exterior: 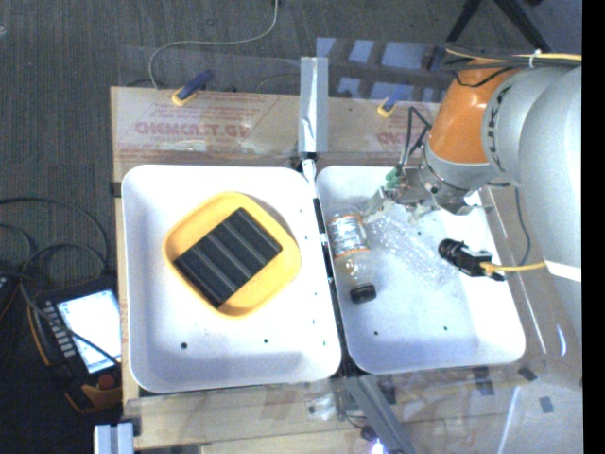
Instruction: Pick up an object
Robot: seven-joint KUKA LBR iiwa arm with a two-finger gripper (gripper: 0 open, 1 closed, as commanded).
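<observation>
In the right bin (430, 343), closest to the near edge, a small black cap (363, 292) is seen on the floor, toward the left wall. Just beyond it a clear bottle (347, 238) with an orange label is laid along that left wall; whether the cap is joined to the bottle's neck cannot be told. Beside the bottle, about the middle of the bin, a crumpled piece of clear plastic (413, 250) is spread, reaching toward the far edge. In the left bin (151, 348) a rounded yellow tray (189, 230) is set about the middle, askew to the walls, with a black ribbed panel (230, 254) laid in it. The gripper (403, 190) is found over the far part of the right bin, near its far edge, above the far end of the crumpled plastic and well apart from the cap. Whether it is spread or pressed together cannot be told. The grey arm (544, 159) with its orange band (461, 130) is carried in over the far right corner. Beyond the bins a pale board (217, 126) with red lettering is seen, with a blue-handled clamp (191, 85) at its far edge.
</observation>
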